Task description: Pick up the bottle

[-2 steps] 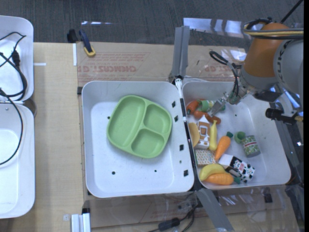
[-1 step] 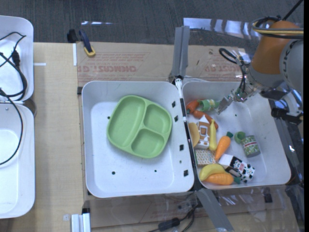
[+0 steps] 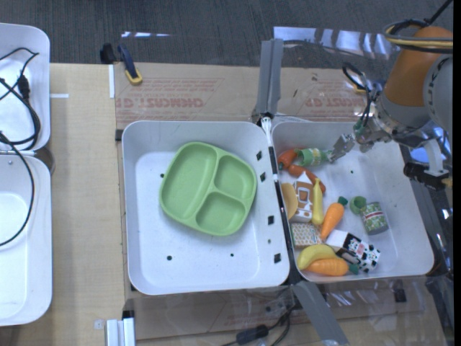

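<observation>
Beside the right bin's (image 3: 414, 222) far-left corner lies the bottle (image 3: 311, 156), a small green cylinder on its side with a pale label, touching an orange carrot-like piece (image 3: 289, 158). Just right of the bottle sits the gripper (image 3: 340, 148), slim grey metal, tips near the bottle's end; how it is set I cannot tell. Further from the bottle, toward the near wall, smooth plastic toys cluster: carrot (image 3: 332, 218), banana (image 3: 316, 254), green-lidded can (image 3: 373, 217). Left of the bottle, across the wall, a glossy green three-part plate (image 3: 208, 188) rests in the left bin (image 3: 144, 258).
</observation>
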Robot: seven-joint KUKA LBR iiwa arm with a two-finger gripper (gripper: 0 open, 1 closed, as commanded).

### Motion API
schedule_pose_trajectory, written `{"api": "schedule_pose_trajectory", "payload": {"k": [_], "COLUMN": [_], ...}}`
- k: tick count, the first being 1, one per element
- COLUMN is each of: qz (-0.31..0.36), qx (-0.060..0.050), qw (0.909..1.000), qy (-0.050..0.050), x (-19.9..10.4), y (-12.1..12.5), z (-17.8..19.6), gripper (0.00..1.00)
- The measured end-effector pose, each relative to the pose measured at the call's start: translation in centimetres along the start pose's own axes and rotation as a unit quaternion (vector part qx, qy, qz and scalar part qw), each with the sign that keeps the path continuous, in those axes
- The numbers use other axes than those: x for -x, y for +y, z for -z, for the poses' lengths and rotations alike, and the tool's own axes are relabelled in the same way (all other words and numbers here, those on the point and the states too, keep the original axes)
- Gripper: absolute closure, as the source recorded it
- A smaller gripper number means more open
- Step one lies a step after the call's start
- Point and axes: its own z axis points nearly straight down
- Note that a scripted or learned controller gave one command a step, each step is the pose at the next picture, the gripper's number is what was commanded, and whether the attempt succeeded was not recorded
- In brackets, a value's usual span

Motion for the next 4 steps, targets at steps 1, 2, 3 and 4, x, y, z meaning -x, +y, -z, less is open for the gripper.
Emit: {"api": "schedule_pose_trajectory", "payload": {"k": [1, 2, 3, 4], "qz": [0.126, 0.126, 0.079, -0.049], "qx": [-0.001, 0.000, 0.000, -0.002], "qw": [0.9920, 0.9921, 0.9969, 0.9988], "qy": [0.001, 0.000, 0.000, 0.002], "x": [-6.6, -6.4, -1.3, -6.8], "y": [1.4, 1.5, 0.4, -0.5], "z": [-1.8, -0.8, 14.8, 10.3], "gripper": [0.00, 1.00, 1.00, 1.00]}}
